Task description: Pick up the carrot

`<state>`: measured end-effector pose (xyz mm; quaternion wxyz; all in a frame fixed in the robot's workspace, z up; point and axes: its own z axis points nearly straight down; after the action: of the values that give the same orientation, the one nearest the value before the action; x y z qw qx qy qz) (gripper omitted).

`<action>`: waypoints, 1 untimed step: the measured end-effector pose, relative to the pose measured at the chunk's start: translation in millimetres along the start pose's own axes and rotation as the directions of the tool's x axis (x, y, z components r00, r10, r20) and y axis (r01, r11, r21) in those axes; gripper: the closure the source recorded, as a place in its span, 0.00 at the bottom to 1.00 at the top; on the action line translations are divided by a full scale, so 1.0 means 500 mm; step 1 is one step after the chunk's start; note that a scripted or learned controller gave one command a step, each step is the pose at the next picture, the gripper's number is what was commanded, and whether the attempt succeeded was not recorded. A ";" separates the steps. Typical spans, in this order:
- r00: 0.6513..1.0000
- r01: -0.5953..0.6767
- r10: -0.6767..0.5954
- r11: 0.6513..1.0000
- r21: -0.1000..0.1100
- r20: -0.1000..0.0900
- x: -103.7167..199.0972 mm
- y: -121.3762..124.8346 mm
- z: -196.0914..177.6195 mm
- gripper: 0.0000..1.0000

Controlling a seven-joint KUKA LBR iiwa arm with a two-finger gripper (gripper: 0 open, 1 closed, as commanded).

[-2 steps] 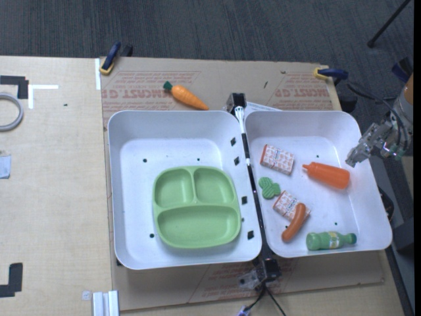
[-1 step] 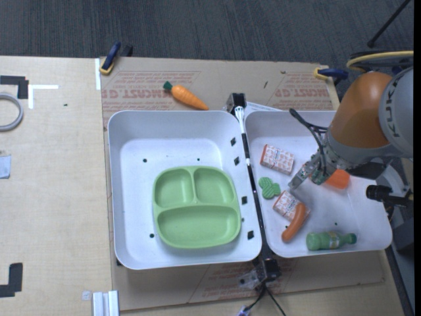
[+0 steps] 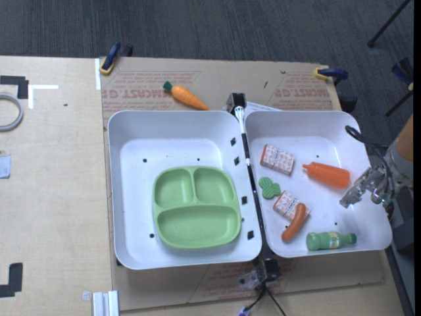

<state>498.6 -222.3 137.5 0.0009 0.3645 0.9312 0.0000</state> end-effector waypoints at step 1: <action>1.000 0.000 0.000 1.000 0.000 0.000 0.000 0.000 0.000 0.00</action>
<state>498.6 -222.3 137.5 0.0009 0.3647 0.9311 0.0001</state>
